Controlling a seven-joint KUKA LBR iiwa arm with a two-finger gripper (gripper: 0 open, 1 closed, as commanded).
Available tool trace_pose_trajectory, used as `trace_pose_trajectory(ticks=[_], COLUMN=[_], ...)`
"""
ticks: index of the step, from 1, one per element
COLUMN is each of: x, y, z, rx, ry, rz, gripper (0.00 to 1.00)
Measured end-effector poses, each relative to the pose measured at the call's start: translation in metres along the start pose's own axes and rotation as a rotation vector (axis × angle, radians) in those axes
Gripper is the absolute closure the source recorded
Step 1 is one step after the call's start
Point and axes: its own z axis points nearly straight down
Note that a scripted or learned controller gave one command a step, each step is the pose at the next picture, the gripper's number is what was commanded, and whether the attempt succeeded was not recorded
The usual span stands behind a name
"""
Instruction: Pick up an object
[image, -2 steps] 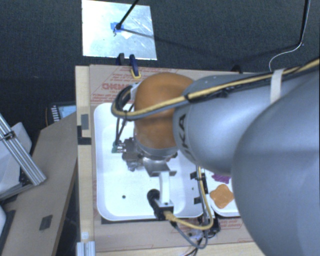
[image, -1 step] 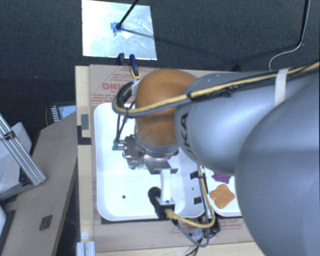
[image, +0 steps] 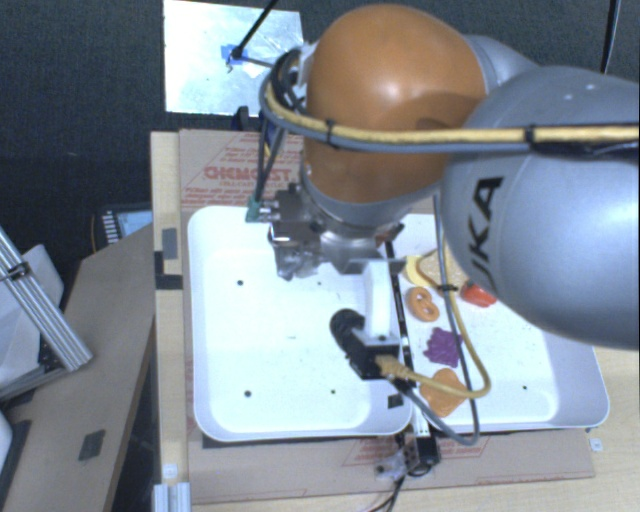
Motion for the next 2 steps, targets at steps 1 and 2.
trace_pose_trajectory(ticks=[1,2], x=[-0.033,0.002], y=[-0.007,-0.001], z=[0.173,0.035], rx=[0.030,0.005], ry=[-0.016,-0.002], rz=[0.007,-0.003], gripper=[1.00,1.00])
